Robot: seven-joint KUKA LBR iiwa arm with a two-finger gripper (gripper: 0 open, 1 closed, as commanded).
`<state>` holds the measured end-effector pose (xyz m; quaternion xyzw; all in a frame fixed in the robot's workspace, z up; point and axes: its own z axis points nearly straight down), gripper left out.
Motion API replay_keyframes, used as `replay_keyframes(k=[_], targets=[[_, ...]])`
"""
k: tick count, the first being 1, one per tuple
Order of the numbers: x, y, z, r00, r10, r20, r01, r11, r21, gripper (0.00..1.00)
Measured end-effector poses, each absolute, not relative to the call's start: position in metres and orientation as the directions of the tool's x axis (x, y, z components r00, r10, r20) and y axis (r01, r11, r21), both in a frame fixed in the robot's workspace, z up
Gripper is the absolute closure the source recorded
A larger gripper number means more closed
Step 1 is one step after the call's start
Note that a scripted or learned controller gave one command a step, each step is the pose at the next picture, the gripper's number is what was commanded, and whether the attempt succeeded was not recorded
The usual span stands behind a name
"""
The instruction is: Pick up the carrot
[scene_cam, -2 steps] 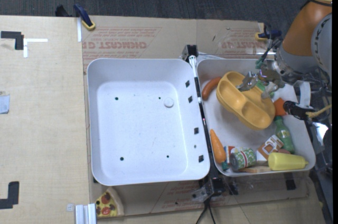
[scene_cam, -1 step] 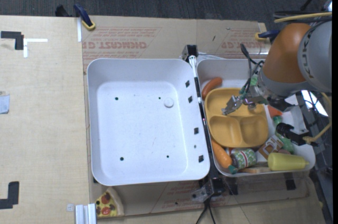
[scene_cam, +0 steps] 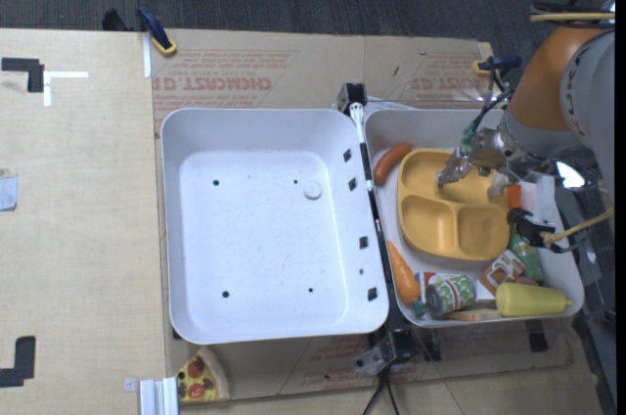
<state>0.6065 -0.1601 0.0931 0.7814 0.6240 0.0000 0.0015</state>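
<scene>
Now, by size:
Right bin (scene_cam: 380, 207): holds a yellow tray (scene_cam: 452, 207).
Carrot (scene_cam: 402, 272): at the bin's left wall, long axis 11-to-5.
Gripper (scene_cam: 456, 170): over the tray; jaw state, I cannot tell; carrot at its 7 o'clock.

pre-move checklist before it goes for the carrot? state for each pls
1. Carrot located: ok. It lies at the right bin's left wall, below the yellow tray.
2. Gripper over target: not ok. It sits above the tray's top compartment, well away from the carrot.
3. Nothing lying on the carrot: ok. Its top is exposed, though its lower tip is next to the green can.
4. Lookalike risk: not ok. An orange-red sausage lies at the same wall, nearer the gripper.
5. Side clearance for the grasp: cannot tell. The carrot is tight between the bin wall and the tray.
</scene>
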Motion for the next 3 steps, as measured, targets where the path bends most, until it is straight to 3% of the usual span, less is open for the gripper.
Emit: replay_keyframes(k=[1,2,3], targets=[[0.6328,-0.1209,0.0919,0.596,0.803,-0.002,0.803,-0.596,0.000,0.00],[0.6329,-0.1218,0.1016,0.592,0.806,-0.007,0.806,-0.592,0.001,1.00],[0.6328,-0.1215,0.1014,0.592,0.806,-0.007,0.806,-0.592,0.000,0.00]])
